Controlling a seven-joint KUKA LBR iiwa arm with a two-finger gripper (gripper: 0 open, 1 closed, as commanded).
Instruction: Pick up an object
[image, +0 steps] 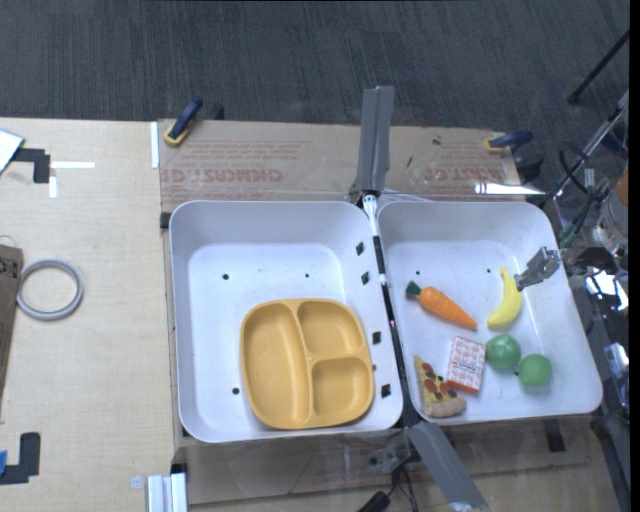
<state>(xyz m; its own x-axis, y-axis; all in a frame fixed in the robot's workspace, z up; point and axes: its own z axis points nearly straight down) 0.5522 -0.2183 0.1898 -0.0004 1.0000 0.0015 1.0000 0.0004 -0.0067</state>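
Observation:
The right bin (455, 250) holds an orange carrot (445, 305), a yellow banana (507, 300), two green round fruits (502, 351) (535, 371), a small red-and-white packet (466, 363) and a toy pizza slice (437, 388). My gripper (538, 268) comes in from the right edge of this bin. Its grey tip hangs just above and to the right of the banana's upper end. I see nothing held in it.
In the left bin (260, 255) a yellow divided plate (305, 362) lies toward the front. A grey post (375, 140) rises behind the seam between the bins. A tape roll (47, 289) lies on the bench at far left. Cables and arm parts crowd the right edge.

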